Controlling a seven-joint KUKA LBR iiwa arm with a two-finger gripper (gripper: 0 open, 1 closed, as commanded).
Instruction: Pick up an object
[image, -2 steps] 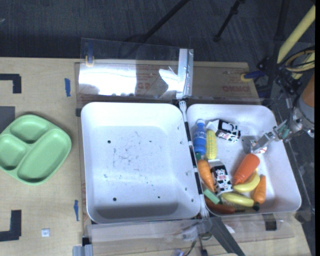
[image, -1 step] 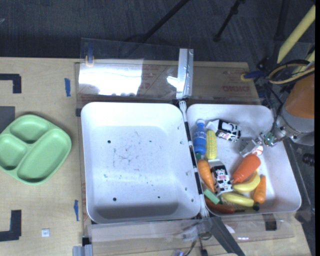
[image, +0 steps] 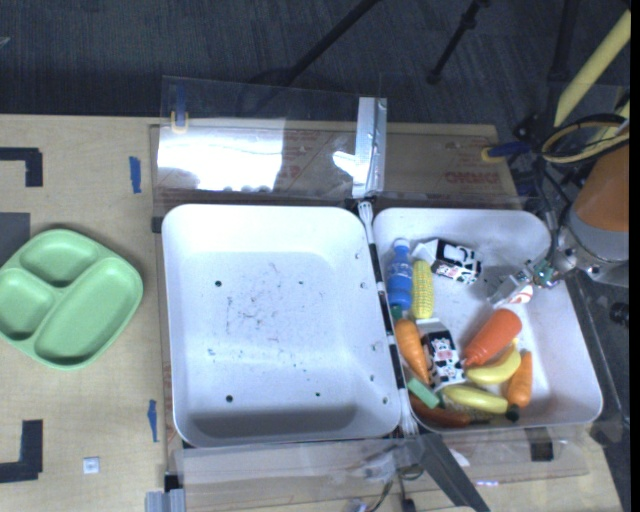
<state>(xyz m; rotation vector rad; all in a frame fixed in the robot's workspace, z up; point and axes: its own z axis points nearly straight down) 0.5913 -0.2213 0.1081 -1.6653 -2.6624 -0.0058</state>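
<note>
Several toys (image: 462, 372) crowd the right bin (image: 575, 340).

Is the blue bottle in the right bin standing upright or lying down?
Lying down. The blue bottle rests on its side along the right bin's left wall, its white cap pointing away from the camera, beside the corn cob.

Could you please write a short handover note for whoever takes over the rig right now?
Gripper: over the right bin's upper right part, above the bare floor; I cannot tell how its fingers stand, and nothing visibly sits between them.
Objects: all in the right bin, mostly along its left wall and lower part: blue bottle, corn cob, two black-and-white cartons, carrots, orange bottle, bananas.
Left bin: holds no objects.
Green divided plate: on the bench, far left.
Done: nothing picked yet.
Left: grasp and lift one object.
</note>
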